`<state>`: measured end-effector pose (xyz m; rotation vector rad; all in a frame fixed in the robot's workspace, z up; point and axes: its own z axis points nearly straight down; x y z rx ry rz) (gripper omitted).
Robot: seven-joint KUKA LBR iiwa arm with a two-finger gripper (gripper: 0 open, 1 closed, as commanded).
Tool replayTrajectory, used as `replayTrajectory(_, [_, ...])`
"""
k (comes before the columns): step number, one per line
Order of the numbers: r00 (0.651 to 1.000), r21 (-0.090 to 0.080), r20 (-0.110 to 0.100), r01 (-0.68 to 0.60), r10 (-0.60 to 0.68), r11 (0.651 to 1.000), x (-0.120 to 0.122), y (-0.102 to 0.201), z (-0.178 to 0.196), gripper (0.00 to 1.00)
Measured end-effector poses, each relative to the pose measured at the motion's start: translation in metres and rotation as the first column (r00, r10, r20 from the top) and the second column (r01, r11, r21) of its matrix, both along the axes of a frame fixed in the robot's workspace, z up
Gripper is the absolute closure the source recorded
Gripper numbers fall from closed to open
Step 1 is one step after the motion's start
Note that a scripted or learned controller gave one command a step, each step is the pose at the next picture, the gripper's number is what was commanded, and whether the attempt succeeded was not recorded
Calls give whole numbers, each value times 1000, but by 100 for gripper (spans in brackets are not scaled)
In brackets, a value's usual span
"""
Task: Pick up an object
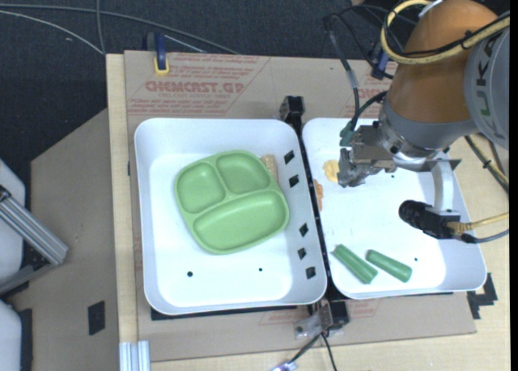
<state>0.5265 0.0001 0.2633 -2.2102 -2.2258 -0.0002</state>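
My gripper (350, 176) hangs low over the upper left part of the right bin (453, 276), its dark fingers pointing down. A small yellow-orange object (330, 170) lies just left of the fingertips, partly hidden by them. An orange bit (320, 193) rests by the bin's left wall. Two green cylinders (353, 263) (389, 265) lie side by side near the bin's front edge. A green divided plate (232, 199) sits in the middle of the left bin (162, 264).
A tan object (269, 165) peeks out behind the plate's far right corner. A black fitting with a yellow cable (429, 218) sticks out over the right bin's right side. Black clips line the divider (301, 199) between the bins.
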Motion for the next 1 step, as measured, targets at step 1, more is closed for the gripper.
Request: replayTrajectory(1, [1000, -1, 0, 0, 0, 1000, -7, 53, -5, 100])
